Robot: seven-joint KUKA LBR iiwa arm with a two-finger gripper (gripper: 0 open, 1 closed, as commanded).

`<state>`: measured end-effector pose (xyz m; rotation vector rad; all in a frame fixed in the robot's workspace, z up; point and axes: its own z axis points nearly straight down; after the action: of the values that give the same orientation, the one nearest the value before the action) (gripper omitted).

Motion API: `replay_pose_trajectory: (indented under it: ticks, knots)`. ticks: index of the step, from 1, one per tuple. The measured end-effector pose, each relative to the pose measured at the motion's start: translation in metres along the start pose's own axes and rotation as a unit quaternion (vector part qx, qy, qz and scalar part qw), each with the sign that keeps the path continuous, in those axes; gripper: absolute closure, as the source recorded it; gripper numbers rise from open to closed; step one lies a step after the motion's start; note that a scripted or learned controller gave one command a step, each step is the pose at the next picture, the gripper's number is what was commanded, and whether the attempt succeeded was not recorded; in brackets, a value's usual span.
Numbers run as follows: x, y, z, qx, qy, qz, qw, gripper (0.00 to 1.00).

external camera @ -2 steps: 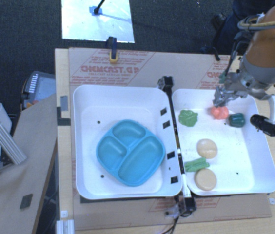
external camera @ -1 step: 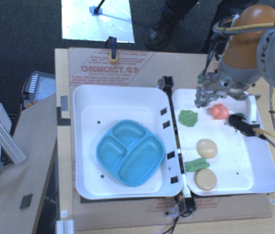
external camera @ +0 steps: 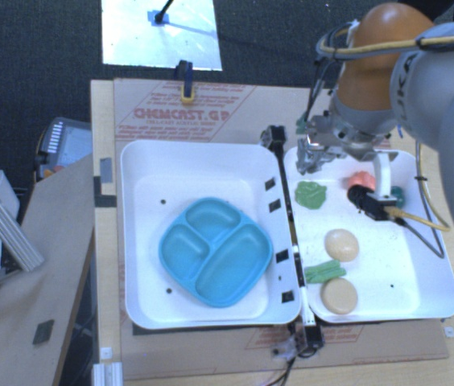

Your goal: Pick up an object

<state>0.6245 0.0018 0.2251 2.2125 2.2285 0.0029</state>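
The gripper [external camera: 311,161] hung over the right bin [external camera: 440,296], just above a green toy [external camera: 311,195]; its grip could not be told. A good pick meant descending straight, centred on the toy.

Robotics lab, grey arm [external camera: 444,95] over 2 white bins [external camera: 142,215], cardboard-covered bench [external camera: 211,107], dark carpet

From my remote seat, both white bins [external camera: 203,155] looked like smooth, faintly glossy plastic, and the blue divided plate [external camera: 215,252] had the same moulded sheen. The board [external camera: 183,112] beneath seemed matt cardboard; the arm's orange band [external camera: 380,43] shone glossily.
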Motion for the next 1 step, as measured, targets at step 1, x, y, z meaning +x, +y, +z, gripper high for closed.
replay_pose_trajectory:
  ticks: [1]
  knots:
    - [0.0544,0.0077,0.0097,0.000,0.000,-0.001,1.0000,1.00]
